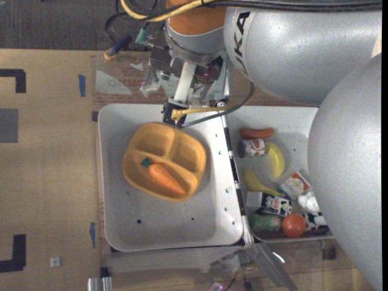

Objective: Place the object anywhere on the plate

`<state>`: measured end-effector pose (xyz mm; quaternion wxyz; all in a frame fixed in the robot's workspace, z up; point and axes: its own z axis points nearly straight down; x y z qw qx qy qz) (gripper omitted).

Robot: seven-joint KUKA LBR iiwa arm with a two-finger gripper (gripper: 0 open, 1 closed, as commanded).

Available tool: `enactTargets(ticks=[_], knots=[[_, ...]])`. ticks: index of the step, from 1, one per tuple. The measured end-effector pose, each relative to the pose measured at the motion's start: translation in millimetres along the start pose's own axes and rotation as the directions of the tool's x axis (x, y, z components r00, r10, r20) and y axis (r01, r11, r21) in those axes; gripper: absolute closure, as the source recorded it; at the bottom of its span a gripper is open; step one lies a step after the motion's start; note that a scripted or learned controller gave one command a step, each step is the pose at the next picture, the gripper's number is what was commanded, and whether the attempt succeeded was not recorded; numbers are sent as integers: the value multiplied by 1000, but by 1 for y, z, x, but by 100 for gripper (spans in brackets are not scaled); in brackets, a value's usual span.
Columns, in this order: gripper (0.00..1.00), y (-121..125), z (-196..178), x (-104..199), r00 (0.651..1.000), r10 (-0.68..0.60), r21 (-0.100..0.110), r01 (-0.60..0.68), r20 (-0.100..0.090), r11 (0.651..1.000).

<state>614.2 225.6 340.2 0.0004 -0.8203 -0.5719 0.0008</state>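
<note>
Camera view is showing the orange plastic carrot [165,179] lying on the yellow divided plate [195,154], so the pincer [174,113], whose grip I can't tell, should be lifting straight off.

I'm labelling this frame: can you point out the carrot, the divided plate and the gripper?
Orange toy carrot [165,179]: camera view, middle of its body.
Yellow divided plastic plate [189,152]: camera view, bare upper compartment.
Gripper [174,115]: camera view, its tip at the plate's rim.

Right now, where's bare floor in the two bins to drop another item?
Left bin: bare floor runs along the near side below the yellow plate and in the strip at its left wall. The plate's upper compartments are bare; the carrot fills the lower one. Right bin: crowded with the sausage, can, bananas, cartons and tomato.
</note>
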Motion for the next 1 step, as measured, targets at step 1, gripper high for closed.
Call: enactTargets(ticks=[1], knots=[[0,49,-54,18,963,-270,-5,270,-1,963]])
